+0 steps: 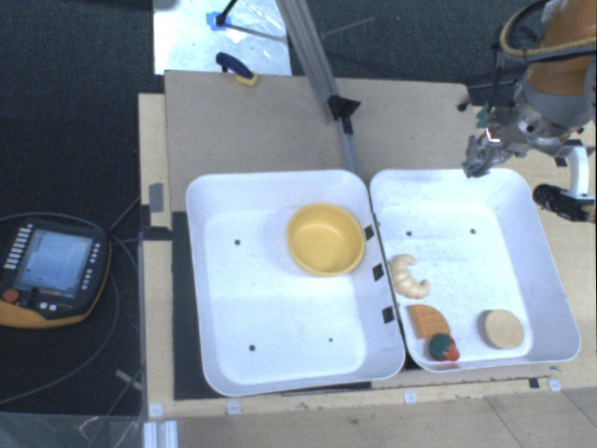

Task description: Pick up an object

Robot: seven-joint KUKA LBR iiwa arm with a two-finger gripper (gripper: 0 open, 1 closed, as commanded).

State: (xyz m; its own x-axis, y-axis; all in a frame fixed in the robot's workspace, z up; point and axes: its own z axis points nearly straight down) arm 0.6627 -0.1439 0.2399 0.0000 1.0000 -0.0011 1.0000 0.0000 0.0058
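A yellow bowl [325, 239] sits in the left bin [224, 278], toward its far right side. The right bin [504, 241] holds a pale curved piece like a croissant [408, 275], an orange wedge [429, 320], a small green and red ball [442, 348] and a tan round disc [502, 329], all along its near part. My gripper [478, 164] hangs over the far rim of the right bin, well away from all of these, with nothing seen between its fingers.
A teach pendant [51, 269] lies on the floor at the left. A metal pole [312, 54] runs down to the gap between the bins. A blue and yellow clamp [235, 67] sits at the bench's far edge.
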